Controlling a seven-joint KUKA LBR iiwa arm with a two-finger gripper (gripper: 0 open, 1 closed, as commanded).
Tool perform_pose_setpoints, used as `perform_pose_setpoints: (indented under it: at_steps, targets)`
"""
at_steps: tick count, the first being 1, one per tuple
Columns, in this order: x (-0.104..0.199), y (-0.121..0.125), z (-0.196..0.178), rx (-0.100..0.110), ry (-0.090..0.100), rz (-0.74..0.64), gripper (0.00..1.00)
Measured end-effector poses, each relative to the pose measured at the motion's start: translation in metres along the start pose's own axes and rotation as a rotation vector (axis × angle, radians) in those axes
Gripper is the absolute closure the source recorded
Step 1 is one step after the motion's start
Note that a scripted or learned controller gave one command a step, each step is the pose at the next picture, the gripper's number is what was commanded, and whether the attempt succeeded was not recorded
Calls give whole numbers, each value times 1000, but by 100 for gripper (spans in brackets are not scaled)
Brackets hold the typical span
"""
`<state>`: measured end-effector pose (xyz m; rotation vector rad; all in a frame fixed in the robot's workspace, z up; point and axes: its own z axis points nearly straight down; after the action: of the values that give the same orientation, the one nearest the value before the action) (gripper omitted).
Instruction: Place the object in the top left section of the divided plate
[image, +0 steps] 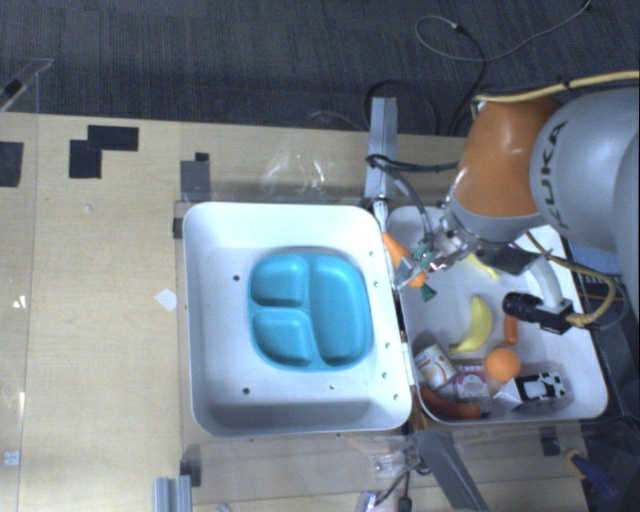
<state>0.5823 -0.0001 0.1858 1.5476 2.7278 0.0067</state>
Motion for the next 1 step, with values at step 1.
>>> perform_pose_setpoints:
  at_steps: [1]
  targets:
    - [-19, 70, -4, -1, -2, -248, 100]
